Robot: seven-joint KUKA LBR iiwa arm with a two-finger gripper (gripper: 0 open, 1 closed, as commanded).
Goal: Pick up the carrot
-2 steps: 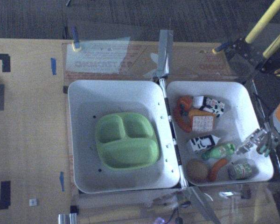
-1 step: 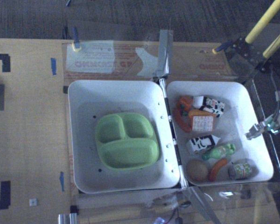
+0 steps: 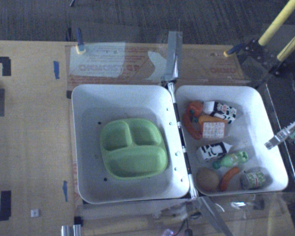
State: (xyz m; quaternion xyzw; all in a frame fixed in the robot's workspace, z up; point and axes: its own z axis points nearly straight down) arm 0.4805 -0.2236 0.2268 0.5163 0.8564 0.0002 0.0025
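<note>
Small orange carrot (image 3: pixel 229 178), tapered, lying slantwise

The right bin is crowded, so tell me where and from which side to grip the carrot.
Grip the carrot across its middle, coming straight down from above. It lies flat and slanted, with a brown round item and a can on either side, so probably best to close across its narrow width.

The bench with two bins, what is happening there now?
The gripper sits at the right edge of the right bin, holding nothing. The carrot lies untouched among toy foods at that bin's upper left. The left bin holds a green divided plate. The pick has not begun.
</note>
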